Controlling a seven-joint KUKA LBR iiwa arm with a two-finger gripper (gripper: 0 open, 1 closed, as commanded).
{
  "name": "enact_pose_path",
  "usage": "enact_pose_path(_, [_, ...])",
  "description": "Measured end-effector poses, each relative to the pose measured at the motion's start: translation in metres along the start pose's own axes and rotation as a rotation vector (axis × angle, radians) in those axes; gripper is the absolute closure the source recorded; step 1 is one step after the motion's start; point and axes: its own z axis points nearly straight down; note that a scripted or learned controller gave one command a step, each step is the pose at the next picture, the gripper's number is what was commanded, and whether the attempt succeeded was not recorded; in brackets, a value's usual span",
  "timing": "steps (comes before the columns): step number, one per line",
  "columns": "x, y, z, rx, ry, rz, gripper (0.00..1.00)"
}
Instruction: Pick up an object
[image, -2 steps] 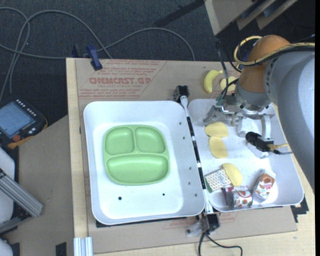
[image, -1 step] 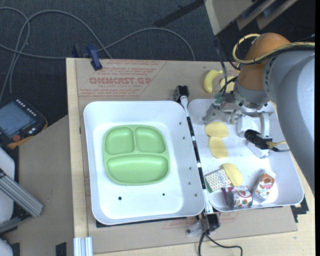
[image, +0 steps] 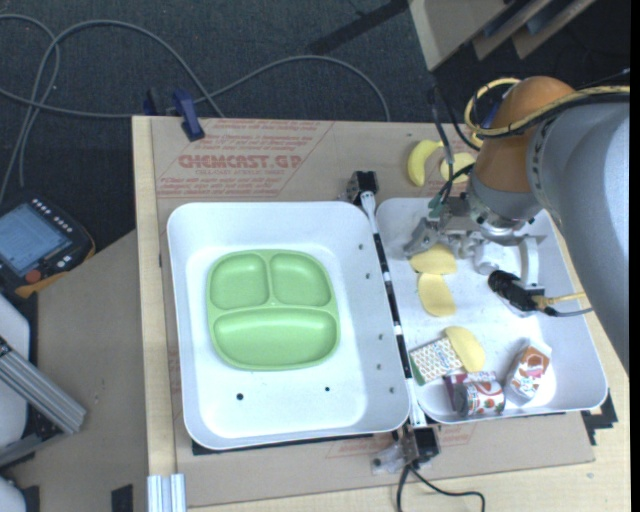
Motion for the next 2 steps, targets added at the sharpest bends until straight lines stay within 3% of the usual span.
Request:
enact_pose_path(1, [-0.008,0.006,0.000,-0.004,-0.002,0.000,0.00])
enact_pose_path(2, [0.010,0.017,0.000,-0.004,-0.001,-0.001,0.00])
